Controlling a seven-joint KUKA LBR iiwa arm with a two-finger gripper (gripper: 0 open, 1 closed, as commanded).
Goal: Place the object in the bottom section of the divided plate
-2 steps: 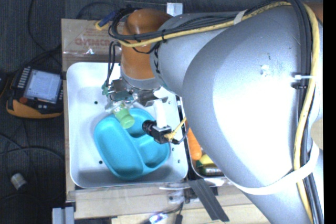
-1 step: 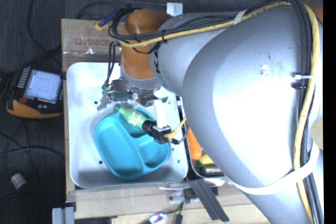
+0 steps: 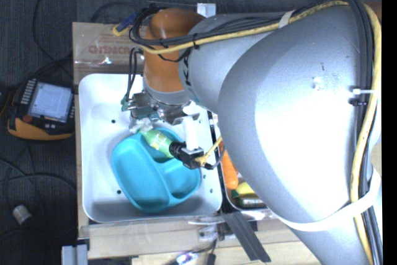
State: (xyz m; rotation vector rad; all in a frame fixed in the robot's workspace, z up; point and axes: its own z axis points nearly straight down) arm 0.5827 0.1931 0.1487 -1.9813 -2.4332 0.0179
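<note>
A blue divided plate [image 3: 146, 178] lies in the left white bin [image 3: 99, 127], toward its front right. A green bottle-shaped object [image 3: 158, 141] with a pale label rests at the plate's upper rim, tilted down to the right. My gripper [image 3: 151, 123] hangs directly over the green object's upper end, below the orange wrist band. The wrist hides where the gripper meets the object, so a hold cannot be confirmed.
The grey arm covers most of the right bin. In the strip that shows, an orange carrot-like piece [image 3: 230, 172] and a yellow and dark item [image 3: 245, 198] lie near the divider. A handheld device [image 3: 43, 105] sits on the floor to the left.
</note>
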